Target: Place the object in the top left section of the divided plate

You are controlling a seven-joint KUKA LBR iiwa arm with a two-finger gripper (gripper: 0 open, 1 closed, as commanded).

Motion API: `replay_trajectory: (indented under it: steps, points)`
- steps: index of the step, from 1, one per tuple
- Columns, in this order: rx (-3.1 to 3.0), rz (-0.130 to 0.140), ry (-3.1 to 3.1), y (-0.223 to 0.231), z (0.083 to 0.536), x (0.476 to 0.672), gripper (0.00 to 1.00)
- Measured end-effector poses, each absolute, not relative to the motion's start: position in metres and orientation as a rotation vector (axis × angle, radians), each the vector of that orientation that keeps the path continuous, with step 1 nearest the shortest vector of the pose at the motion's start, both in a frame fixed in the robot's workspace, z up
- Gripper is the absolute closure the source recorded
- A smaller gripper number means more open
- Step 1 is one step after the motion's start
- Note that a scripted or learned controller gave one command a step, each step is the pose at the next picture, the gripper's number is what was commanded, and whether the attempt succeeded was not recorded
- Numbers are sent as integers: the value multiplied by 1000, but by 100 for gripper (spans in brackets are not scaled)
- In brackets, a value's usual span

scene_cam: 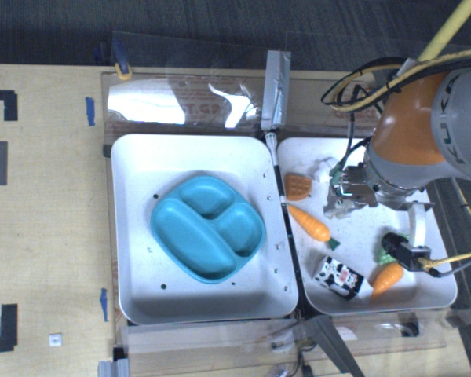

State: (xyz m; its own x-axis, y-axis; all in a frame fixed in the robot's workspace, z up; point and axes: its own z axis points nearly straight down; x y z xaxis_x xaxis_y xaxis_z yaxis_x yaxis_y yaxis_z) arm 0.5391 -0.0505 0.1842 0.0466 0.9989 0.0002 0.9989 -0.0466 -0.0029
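The pick has not been made yet: the blue divided plate (190, 246) in the left bin (141, 289) has nothing in any of its three sections, and every loose item lies in the right bin (436, 293). The gripper (341, 203) hangs low over the middle of that bin. Whether it is spread or closed cannot be told from this angle, and nothing shows caught in it. The task names no particular object. The likeliest candidate is the toy carrot (310, 223), which lies at about 8 o'clock from the gripper, close to it and near the wall the two bins share. A brown bread-like piece (298, 185) sits at about 10 o'clock, also close, with a small white item (323, 170) near it at 11 o'clock. The next move seems to call for settling over one of these and closing on it, then lifting clear of the bin walls and carrying it across to the plate section nearest 12 o'clock, probably the target. Further off, a second carrot (387, 277) lies at 5 o'clock and a black-and-white box (337, 278) at 6 o'clock, neither in the path. The main hazards are the shared wall and the crowding of carrot and bread.
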Motion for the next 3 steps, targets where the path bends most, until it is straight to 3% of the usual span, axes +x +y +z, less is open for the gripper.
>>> replay_trajectory:
  steps: [1,2,3]
  points:
    - [-2363,-1,-2071,-13,204,614,100]
    - [-2482,-3,-1932,-36,248,617,100]
    - [-2459,6,-1951,-13,214,636,100]
